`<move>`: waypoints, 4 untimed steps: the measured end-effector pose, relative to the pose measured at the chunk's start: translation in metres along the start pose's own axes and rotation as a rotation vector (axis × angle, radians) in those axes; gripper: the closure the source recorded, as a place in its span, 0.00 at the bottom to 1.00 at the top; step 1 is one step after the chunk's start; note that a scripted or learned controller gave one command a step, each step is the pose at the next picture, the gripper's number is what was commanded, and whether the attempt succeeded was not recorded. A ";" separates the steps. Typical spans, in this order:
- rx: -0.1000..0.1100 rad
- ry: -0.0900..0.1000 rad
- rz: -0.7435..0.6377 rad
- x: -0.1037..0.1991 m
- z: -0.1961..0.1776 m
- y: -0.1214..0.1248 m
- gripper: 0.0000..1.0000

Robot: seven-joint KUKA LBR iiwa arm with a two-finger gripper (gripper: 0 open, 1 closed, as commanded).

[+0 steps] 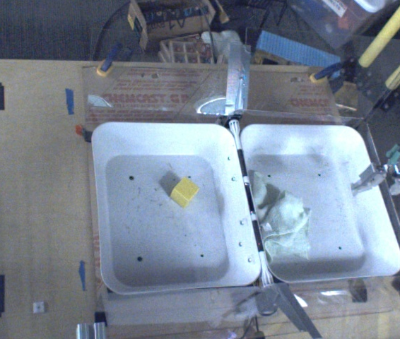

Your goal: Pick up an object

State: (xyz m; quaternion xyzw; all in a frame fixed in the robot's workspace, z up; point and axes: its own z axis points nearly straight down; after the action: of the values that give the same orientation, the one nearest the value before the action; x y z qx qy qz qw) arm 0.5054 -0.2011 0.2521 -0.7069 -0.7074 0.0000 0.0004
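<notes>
Two shallow white bins are set side by side on the bench (30,210), w/ their inner rims touching along the middle. In the left bin (101,189) a small yellow block (184,191) is seen lying on the floor of the bin, approx. at centre, a little toward the far side, turned cornerwise to the bin walls and well apart from every wall. In the right bin (377,224) a crumpled pale cloth (281,221) is bunched against the near-left part, just beside the shared rim; the rest of that bin's floor is marked w/ faint scuffs only. The state of the jaws cannot be told from this view, and nothing is seen held. A metal clamp (367,181) is fixed at the right bin's outer rim, and a second clamp (278,304) is placed at the near edge, below the seam btwn. the bins. Behind the bins a cardboard sheet (143,97) w/ red lettering is laid flat. Short strips of blue tape (69,102) are stuck to the bench left of the bins. Clutter is piled beyond the bench, incl. a cardboard box (168,16), a blue pad (295,49) and a yellow bar (391,23).
</notes>
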 end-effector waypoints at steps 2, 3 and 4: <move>0.002 0.001 -0.097 0.133 0.040 -0.009 0.00; -0.002 -0.001 0.218 0.204 -0.012 -0.025 0.00; -0.004 -0.002 0.216 0.204 -0.022 -0.025 1.00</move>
State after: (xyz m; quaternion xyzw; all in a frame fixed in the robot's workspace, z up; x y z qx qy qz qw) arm 0.4806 0.0026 0.2738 -0.7791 -0.6269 -0.0005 -0.0018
